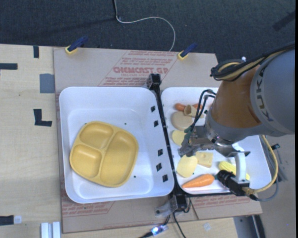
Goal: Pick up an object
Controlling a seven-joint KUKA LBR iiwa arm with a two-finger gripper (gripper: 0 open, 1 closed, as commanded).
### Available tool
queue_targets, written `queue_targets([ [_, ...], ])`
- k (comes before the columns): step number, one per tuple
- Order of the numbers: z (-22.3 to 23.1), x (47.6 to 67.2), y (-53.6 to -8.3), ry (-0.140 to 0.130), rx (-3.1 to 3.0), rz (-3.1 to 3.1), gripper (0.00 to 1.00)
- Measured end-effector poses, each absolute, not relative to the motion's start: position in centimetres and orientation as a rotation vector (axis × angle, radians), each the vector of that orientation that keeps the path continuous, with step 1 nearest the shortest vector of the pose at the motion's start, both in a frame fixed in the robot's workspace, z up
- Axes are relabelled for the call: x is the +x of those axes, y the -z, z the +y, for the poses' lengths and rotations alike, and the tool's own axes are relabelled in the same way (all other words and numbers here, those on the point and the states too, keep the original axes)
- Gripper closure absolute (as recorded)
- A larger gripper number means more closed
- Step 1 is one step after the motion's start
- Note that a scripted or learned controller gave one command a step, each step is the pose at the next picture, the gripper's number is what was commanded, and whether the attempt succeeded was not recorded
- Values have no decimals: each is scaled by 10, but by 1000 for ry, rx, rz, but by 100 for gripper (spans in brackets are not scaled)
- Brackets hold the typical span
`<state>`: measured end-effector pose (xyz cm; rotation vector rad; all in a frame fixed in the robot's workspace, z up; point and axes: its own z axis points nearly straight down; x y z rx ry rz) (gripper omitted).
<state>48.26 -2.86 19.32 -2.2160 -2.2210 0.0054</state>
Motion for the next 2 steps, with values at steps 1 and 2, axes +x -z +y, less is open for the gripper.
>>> queue_targets([
  [1,25,484,-264,6,-2214,-2231,100],
  [2,36,484,-327,5,-2219,-2228,100],
])
